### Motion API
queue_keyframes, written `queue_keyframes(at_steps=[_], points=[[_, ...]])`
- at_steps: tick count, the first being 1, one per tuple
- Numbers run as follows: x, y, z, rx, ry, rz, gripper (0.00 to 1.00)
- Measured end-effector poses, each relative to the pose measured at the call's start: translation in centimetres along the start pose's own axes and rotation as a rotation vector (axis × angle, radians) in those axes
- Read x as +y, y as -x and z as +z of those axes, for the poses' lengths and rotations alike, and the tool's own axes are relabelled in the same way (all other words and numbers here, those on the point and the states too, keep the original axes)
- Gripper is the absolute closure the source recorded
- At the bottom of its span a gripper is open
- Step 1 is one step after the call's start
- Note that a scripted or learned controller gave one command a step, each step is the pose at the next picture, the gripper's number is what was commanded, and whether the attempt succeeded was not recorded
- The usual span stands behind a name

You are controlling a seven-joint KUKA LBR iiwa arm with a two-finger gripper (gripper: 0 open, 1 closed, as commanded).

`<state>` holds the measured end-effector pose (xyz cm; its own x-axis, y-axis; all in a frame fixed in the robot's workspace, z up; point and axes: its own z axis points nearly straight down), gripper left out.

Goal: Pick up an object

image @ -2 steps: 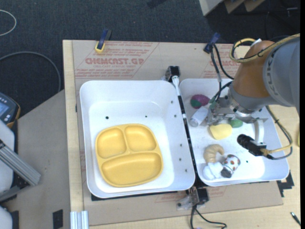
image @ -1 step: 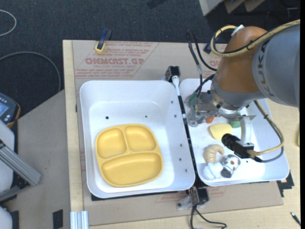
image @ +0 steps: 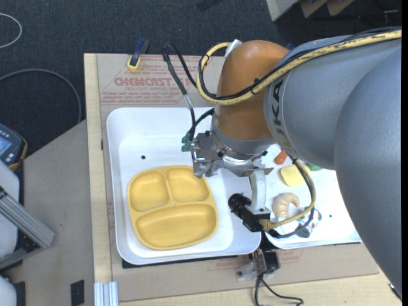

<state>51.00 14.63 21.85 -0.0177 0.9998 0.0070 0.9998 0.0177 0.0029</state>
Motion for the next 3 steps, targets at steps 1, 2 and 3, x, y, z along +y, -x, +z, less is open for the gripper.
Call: queue_keyframes(at_steps=[1, 2, 3], points=[[0.3, -6.9, -12.0, 0.002, 0.011, 0.006, 1.0], [2.0, -8.0, -31.4, 0.001, 0.016, 0.014, 1.0], [-1.4, -7.8, -3.2, -0.014, -0.021, 0.019, 1.0]])
